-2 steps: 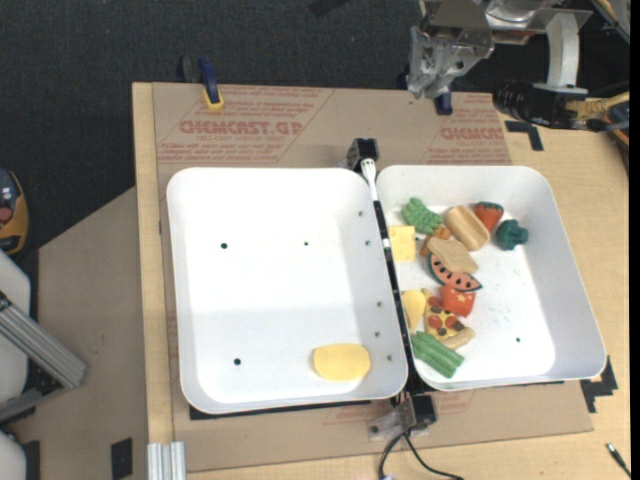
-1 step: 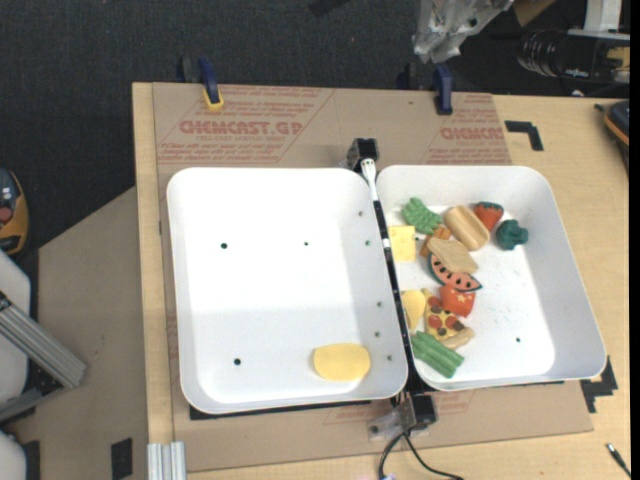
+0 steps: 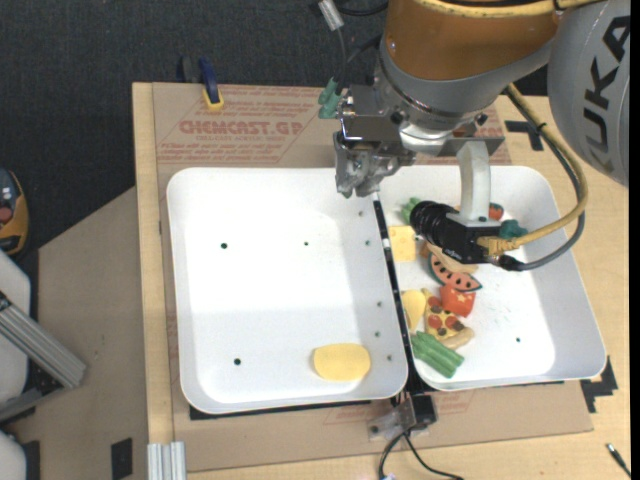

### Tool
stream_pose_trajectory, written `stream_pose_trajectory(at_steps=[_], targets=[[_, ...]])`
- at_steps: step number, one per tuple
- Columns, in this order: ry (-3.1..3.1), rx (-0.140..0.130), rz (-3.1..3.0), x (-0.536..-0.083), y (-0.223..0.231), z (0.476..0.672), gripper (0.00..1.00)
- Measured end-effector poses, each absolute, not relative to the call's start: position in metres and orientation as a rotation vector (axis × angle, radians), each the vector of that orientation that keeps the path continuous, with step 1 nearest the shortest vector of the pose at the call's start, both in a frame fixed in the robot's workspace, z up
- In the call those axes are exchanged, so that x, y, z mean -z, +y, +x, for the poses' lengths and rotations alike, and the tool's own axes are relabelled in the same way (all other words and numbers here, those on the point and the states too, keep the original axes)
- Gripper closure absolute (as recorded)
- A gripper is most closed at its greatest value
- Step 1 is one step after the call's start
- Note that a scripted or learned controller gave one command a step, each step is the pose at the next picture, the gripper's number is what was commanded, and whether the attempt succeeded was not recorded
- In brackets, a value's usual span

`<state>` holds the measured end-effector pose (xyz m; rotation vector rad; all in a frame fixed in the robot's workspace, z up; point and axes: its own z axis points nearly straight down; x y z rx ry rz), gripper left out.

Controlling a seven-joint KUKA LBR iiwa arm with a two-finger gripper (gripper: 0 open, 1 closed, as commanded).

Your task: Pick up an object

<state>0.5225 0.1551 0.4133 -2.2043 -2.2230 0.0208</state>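
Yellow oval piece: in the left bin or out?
In. The yellow oval piece lies flat on the left bin floor, near its front right corner.

Bright, even light falls from above, and the left bin shines nearly pure white with a softer grey shade across its near half. The arm looms large and slightly soft at the top edge. Dark floor at upper left shows grainy noise.

Dark carpeted floor, brown cardboard sheet on pale wooden bench
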Motion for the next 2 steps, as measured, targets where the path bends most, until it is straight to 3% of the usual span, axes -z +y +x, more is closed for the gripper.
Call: stream_pose_trajectory(at_steps=[1, 2], targets=[[-2.217, -0.013, -2.218, -0.369, 0.146, 0.481, 1.00], [-2.230, 0.029, -2.225, -0.544, 0.162, 0.495, 1.00]])
